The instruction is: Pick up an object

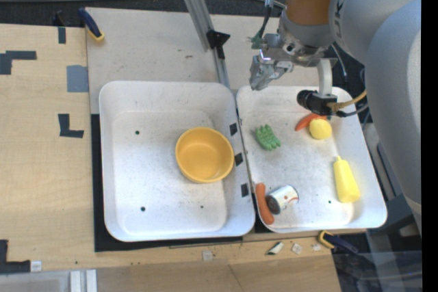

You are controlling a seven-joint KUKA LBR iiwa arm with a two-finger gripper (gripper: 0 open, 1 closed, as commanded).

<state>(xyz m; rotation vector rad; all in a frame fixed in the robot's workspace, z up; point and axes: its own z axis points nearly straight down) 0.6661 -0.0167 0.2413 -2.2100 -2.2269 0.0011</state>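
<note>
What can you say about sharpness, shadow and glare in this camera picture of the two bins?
Camera view: soft throughout, the end effector slightly blurred; the yellow bowl casts a faint shadow on the left bin; mild glare whitens the right bin around the green toy; the arm looms large, unsharp.

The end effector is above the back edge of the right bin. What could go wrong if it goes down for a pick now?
1. The end effector hangs over the right bin's back rim, so a straight descent may strike the rim.
2. The green toy is nearest, yet small and ridged; it may slip.
3. The orange carrot lies against the near rim beside the silver cylinder, so both could be disturbed.
</note>
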